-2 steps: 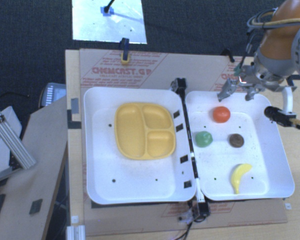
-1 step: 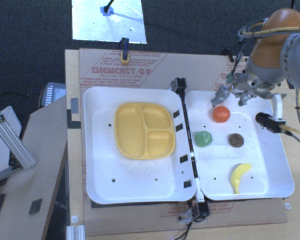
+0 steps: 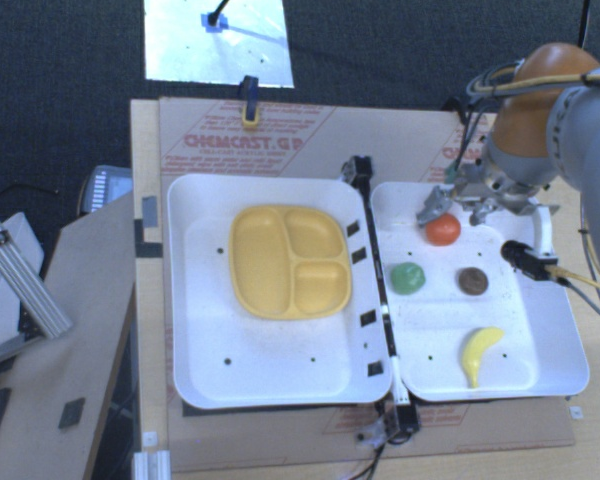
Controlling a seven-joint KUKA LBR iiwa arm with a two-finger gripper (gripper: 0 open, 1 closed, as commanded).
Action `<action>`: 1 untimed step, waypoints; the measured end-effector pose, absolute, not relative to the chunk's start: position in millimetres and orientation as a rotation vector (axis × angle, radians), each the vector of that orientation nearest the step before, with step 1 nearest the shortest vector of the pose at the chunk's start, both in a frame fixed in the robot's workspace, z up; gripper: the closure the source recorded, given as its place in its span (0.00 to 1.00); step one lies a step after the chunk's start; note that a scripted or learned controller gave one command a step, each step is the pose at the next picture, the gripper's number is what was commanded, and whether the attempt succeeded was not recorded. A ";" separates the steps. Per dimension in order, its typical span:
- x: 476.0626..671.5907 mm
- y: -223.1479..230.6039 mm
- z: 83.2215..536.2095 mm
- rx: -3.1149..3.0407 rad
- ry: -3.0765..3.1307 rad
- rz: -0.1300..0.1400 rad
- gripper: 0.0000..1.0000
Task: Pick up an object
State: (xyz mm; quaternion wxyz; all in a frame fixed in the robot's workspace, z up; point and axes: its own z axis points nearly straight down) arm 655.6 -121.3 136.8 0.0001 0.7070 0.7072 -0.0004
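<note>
In the right bin [image 3: 565, 363] lie a red-orange tomato-like ball [image 3: 442, 231], a green round object [image 3: 408, 277], a brown round object [image 3: 472, 281] and a yellow banana [image 3: 479, 353]. My gripper [image 3: 457, 210] hangs over the far part of this bin, open, just above and behind the red-orange ball. One grey finger [image 3: 432, 206] is at the ball's far left and the other is at its right. The ball rests on the bin floor and nothing is lifted.
The left bin [image 3: 195, 363] holds a yellow divided plate [image 3: 290, 261]. A black divider with clips [image 3: 372, 268] runs between the bins. The grey arm with its orange band [image 3: 550, 78] reaches in from the upper right, with a cable [image 3: 580, 280] trailing beside the right bin.
</note>
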 end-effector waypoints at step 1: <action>657.2 -121.4 150.5 2.217 2.219 0.004 1.00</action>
